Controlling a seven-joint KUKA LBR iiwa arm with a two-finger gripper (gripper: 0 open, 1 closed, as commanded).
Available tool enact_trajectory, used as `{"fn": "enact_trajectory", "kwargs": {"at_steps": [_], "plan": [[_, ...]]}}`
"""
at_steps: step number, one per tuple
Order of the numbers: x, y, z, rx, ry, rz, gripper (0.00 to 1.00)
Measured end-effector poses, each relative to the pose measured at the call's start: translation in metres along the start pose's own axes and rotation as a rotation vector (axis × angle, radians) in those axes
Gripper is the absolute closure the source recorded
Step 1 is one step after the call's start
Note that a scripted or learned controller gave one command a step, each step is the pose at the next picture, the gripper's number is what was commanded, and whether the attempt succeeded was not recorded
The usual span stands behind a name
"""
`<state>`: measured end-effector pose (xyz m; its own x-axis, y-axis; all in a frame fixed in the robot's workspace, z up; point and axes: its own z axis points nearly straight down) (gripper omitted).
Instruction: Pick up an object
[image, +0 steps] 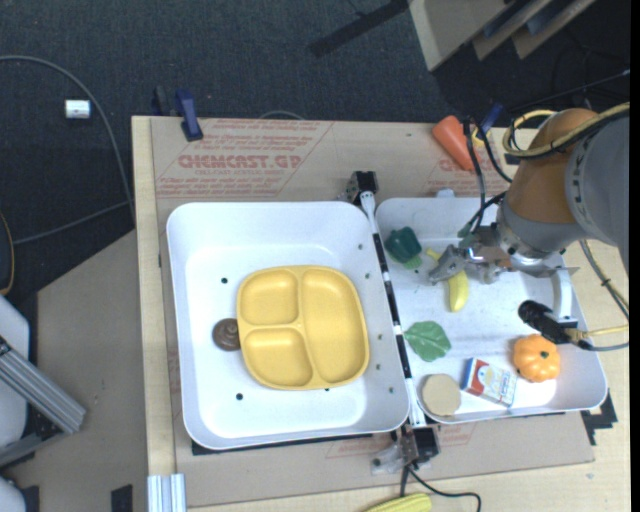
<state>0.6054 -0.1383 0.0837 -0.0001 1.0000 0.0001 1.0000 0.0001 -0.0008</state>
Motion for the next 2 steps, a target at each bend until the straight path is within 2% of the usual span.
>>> {"fn": "enact_trajectory", "kwargs": {"at_steps": [1,2], "plan": [[0.0,0.001,-0.011,-0.004,-0.001,-0.001,1.0],[0.08,0.031,-0.102,-0.004,0.001,-0.002,1.0]]}}
